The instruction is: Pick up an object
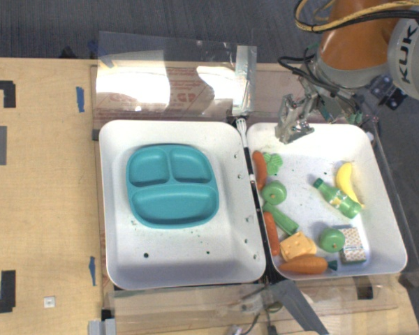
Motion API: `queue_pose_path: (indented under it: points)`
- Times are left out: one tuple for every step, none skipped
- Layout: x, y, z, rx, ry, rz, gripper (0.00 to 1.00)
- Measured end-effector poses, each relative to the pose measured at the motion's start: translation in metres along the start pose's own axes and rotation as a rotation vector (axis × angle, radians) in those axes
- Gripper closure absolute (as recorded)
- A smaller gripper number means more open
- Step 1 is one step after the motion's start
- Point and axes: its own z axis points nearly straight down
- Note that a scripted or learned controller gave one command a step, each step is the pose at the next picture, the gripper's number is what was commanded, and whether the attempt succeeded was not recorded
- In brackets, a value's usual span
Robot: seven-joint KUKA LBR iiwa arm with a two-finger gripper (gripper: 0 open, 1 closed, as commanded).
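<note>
Carrot (306, 264) lies at the near edge of the right bin (387, 208), about 6 o'clock in it, long axis roughly 3-to-9, thick end toward 9. Cheese wedge (297, 246) touches it just above; patterned block (354, 246) and green round piece (331, 239) sit just beside its 3 o'clock end. Second carrot (271, 232) runs along the left wall, axis 12-to-6, with a green cucumber-like piece (285, 220) beside it. Further up: green ring (274, 192), third carrot (259, 169) with leafy green bit (273, 163), green bottle (336, 195) tilted 10-to-4, banana (346, 180) near the 3 o'clock wall. Left bin (115, 250) holds a teal divided plate (172, 185). Tool (293, 128) hangs over the right bin's far edge at 12 o'clock, well apart from the carrot, nothing in it; can't tell open or closed.
</note>
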Motion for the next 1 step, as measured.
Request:
queue_pose_path:
  points:
    - [-0.0026, -0.0003, -0.0124, 0.003, -0.010, 0.000, 1.00]
